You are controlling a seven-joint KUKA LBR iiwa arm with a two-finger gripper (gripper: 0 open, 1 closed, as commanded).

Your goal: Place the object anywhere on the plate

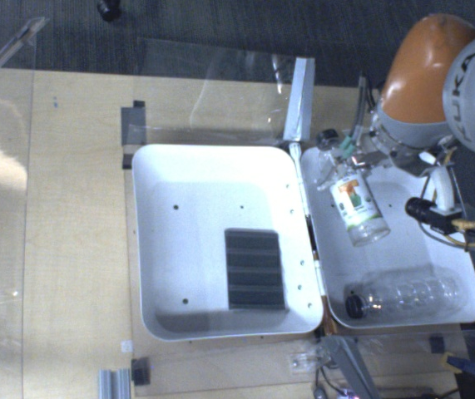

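A jar (358, 209) appears gripped by the end effector (347, 163) over the right bin (470, 306); the plate (254, 268) is not yet reached.

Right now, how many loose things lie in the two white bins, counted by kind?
Clear plastic bottles: 2, one with a label and one with a black cap, both in the right bin.
Dark ribbed plate: 1, in the left bin.
Total: 3

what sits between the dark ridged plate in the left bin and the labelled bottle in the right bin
In the camera view, only the two bins' adjoining rims lie between the dark ridged plate and the labelled bottle; the white floor on either side is bare.
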